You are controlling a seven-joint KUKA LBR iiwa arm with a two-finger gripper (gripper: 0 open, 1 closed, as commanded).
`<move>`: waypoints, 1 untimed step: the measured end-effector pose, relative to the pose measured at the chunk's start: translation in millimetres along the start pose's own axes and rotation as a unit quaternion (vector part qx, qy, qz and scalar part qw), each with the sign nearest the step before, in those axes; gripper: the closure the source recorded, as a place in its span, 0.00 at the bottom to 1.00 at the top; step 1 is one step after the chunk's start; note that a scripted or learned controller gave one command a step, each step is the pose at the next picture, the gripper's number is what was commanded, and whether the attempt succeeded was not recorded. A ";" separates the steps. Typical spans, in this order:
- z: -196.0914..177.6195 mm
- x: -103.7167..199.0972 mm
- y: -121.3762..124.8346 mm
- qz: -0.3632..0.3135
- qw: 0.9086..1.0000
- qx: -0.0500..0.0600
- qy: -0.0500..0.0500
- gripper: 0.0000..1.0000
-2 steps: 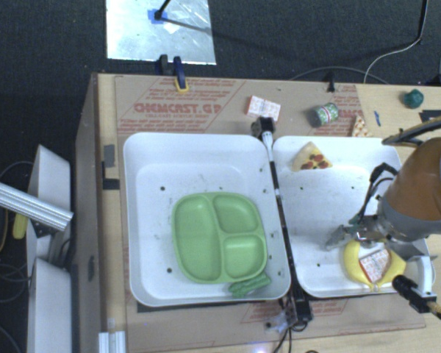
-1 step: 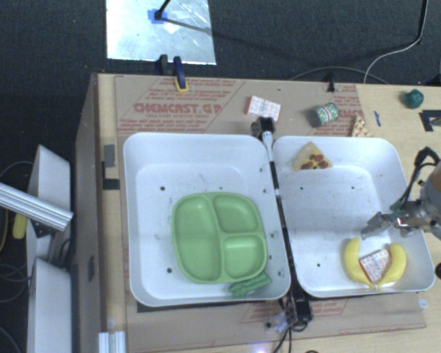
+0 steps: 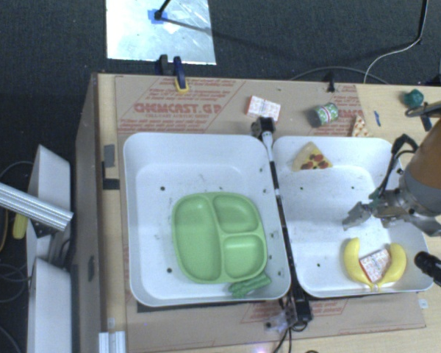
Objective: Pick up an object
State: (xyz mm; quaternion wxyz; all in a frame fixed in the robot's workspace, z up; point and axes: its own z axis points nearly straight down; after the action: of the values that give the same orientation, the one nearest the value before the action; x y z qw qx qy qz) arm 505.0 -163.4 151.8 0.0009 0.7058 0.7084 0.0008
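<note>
Camera view: two white bins are seen side by side on the bench, and the divider [image 3: 274, 190] between them is taken as the landmark. Left of the divider, in the left bin [image 3: 143, 219], a green sectioned plate [image 3: 219, 237] lies flat, close to the divider, and a small green object [image 3: 248, 284] rests at the plate's near edge. Right of the divider, in the right bin [image 3: 323, 271], a pizza slice toy [image 3: 312, 158] lies against the far wall, near the divider. A yellow banana [image 3: 373, 263], with a small white and red card [image 3: 373, 260] lying on it, is found well to the right of the divider, by the near wall. The gripper [image 3: 361, 215] is positioned right of the divider, just above the banana and apart from it; nothing is seen between its fingers, and how far its jaws are parted cannot be told. Beyond the bins, a small green can [image 3: 325, 113] rests on the cardboard.
</note>
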 end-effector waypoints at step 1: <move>12.8 25.9 -18.2 0.000 1.000 0.001 0.000 0.00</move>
State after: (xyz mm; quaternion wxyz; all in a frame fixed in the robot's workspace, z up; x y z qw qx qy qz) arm 486.7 -137.6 138.9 0.0002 0.7061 0.7081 0.0003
